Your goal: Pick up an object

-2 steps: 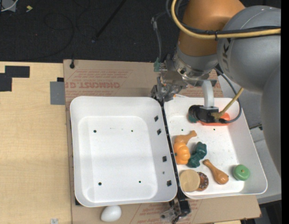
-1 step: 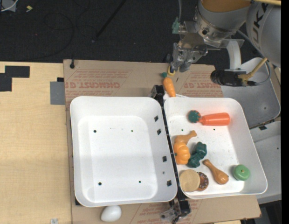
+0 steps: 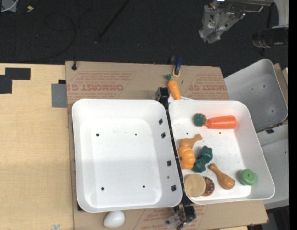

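My gripper (image 3: 213, 27) hangs high over the dark floor beyond the bench, far from both bins, with nothing seen in it. The right bin (image 3: 256, 143) holds several toy foods: an orange carrot with a green top (image 3: 220, 122), a small orange pumpkin (image 3: 186, 157), a tan drumstick (image 3: 192, 140), a dark green piece (image 3: 203, 158), a brown drumstick (image 3: 222, 176), a green round piece (image 3: 248, 177) and a round tan cookie (image 3: 195, 185).
The left bin (image 3: 81, 152) adjoins the right one along a black hinge strip. A small carrot (image 3: 174, 89) lies on the cardboard behind the bins. A white egg (image 3: 114, 219) rests in front of the left bin. A grey panel (image 3: 258, 87) stands at right.
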You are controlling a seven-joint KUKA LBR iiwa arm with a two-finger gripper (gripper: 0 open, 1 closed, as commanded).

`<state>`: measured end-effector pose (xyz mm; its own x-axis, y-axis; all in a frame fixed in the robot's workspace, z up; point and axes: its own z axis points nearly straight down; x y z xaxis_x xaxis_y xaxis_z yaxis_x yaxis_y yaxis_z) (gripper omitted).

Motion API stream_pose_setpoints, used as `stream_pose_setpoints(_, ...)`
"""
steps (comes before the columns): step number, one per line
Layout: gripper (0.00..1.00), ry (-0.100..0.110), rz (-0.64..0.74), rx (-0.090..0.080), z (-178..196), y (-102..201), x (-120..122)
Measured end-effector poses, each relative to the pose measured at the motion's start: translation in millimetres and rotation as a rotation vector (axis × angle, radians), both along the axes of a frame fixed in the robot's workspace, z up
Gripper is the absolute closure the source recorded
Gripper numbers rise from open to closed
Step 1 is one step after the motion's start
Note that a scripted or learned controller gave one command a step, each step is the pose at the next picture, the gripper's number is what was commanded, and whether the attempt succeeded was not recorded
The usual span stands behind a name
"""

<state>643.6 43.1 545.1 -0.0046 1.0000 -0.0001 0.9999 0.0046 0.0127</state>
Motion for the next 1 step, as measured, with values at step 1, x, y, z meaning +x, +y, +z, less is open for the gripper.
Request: stream_pose_setpoints(1, 1.00, 0.029, -0.010, -0.002, -127.3, -54.2, -0.8)
